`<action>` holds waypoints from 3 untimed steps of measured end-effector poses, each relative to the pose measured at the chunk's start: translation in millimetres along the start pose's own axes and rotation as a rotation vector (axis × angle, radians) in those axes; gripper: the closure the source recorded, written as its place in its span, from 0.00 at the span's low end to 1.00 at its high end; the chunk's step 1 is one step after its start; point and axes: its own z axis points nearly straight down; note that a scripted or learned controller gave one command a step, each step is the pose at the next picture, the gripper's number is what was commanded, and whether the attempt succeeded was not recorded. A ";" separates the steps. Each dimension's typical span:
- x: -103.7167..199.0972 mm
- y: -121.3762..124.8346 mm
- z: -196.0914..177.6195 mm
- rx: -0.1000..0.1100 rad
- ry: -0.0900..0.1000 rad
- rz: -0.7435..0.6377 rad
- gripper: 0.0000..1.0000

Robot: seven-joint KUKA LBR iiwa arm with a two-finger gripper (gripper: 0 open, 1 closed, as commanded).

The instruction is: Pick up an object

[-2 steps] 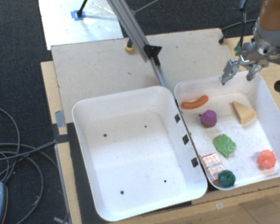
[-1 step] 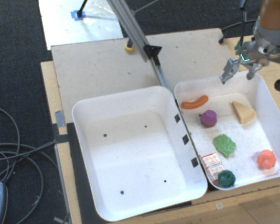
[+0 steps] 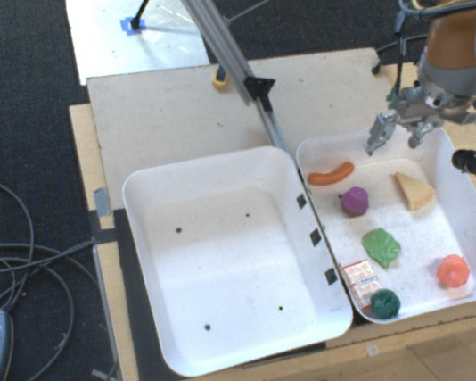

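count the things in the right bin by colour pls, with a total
orange: 2, the sausage and the round orange piece
purple: 1
tan: 1, the wedge
light green: 1
dark green: 1
red and white: 1, the small box
total: 7

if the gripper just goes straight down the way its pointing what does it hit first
Probably bare floor of the right bin near its far rim. The open gripper hangs between the sausage and cheese wedge, over neither; depth is uncertain.
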 end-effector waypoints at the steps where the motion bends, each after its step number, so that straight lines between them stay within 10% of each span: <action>1: 4.4 -8.1 58.0 0.002 0.001 0.004 0.00; 2: 5.2 -8.0 96.3 0.001 0.001 0.003 0.00; 3: 4.9 -5.9 82.3 -0.005 0.000 0.001 1.00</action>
